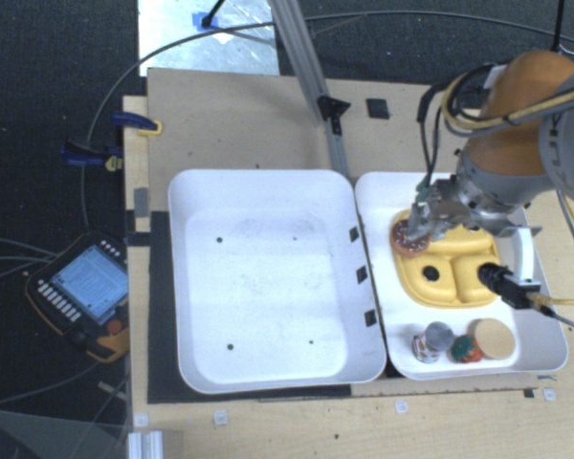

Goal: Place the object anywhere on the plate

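Right, the arm comes in from the right and the gripper [423, 226] sits low over the right bin [378, 256], at the left edge of the yellow plate [454, 271]. Directly under its tip is a round reddish-brown object [408, 239] — probably a toy donut or cookie, too small to tell. It lies on or against the plate's left rim, so my read is this is the placing step, near the end. Can't tell how the claw is set, or whether it clamps the object or just touches it: wrist hardware blocks the tip. 3 other items sit in a row along the bin's near edge, apart from the plate — a grey ball [438, 334], a red-and-green piece [465, 350], a tan disc [494, 338]. Left bin [201, 208] is well apart from the action.
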Robot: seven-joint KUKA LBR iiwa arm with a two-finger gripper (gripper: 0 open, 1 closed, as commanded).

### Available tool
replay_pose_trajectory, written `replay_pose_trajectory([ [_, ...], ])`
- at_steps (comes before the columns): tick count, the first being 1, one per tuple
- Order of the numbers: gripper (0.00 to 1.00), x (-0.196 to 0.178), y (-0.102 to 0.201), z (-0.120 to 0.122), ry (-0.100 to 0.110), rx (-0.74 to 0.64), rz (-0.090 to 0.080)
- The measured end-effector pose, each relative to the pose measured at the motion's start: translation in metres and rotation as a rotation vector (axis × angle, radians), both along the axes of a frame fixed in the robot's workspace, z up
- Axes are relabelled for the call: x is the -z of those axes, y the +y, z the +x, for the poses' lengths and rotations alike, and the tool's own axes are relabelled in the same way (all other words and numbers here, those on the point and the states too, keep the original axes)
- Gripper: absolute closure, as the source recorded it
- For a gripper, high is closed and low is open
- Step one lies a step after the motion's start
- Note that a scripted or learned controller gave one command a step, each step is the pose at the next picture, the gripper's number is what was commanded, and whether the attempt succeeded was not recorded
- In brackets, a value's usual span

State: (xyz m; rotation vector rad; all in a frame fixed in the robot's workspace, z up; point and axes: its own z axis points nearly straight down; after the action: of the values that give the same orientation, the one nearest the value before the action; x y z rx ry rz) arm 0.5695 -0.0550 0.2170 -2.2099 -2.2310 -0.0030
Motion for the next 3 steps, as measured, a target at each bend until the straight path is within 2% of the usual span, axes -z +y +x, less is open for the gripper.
replay_pose_trajectory([
  [1,1.0,-0.011,0.056,-0.017,0.0,-0.002,0.001],
  [2,1.0,0.0,0.109,-0.032,0.001,0.0,-0.001],
  [3,1.0,-0.014,0.158,-0.05,0.0,-0.001,0.001],
])
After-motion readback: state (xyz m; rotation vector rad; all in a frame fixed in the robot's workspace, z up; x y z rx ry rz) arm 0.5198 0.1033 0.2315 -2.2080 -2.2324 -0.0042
